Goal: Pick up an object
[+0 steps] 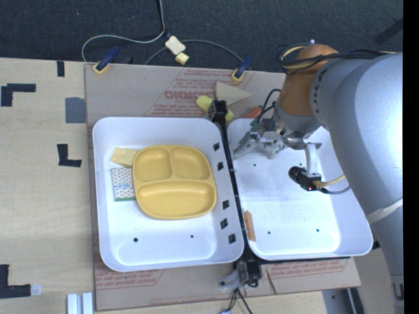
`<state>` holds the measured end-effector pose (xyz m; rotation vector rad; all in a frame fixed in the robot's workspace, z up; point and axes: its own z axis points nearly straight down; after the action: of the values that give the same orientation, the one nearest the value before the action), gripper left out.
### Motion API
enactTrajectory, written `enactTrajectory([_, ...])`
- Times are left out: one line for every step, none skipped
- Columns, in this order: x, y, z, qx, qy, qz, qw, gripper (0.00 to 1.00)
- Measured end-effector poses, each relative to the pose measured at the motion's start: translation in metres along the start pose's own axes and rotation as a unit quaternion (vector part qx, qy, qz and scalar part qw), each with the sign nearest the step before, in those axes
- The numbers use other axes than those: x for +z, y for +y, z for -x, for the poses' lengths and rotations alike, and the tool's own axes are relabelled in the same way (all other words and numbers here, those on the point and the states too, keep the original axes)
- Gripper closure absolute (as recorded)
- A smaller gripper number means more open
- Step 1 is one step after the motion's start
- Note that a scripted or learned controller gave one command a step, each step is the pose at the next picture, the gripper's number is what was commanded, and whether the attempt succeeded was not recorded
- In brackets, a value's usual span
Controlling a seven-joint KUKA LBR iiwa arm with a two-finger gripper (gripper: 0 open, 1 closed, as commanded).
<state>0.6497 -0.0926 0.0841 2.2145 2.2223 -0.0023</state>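
Candidate objects all sit in the left bin (105,241): a yellow divided tray (175,180) roughly mid-bin, long axis running left-right, 2 small compartments on the far side and 1 wide one on the near side. Tucked against its left edge are a pale yellow flat piece (122,156) and, just in front of that, a small patterned card (122,183); both touch or slip slightly under the tray rim, can't tell which. The right bin (353,241) has a thin orange strip (249,225) lying along its left wall, long axis front-to-back. The gripper (265,142) hangs over the far-left corner of the right bin, just right of the divider between the 2 bins; whether it's released or clenched I can't tell from this angle, and nothing visible sits in it. Key relation: the tray lies to the gripper's left and toward the near side, across the divider, well apart. The orange strip is nearer, straight toward the front from the gripper along the same wall. My read: the strip is the shorter reach but hugs the wall, so clearance is poor; the tray needs a rim grasp. A small black part (301,175) hangs off the wrist over the right bin.
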Motion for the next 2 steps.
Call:
enactTrajectory([-0.001,0.018,0.006,0.0,0.002,-0.002,1.0,0.0])
enactTrajectory([-0.107,-0.034,-0.048,-0.001,0.003,0.002,1.0,0.0])
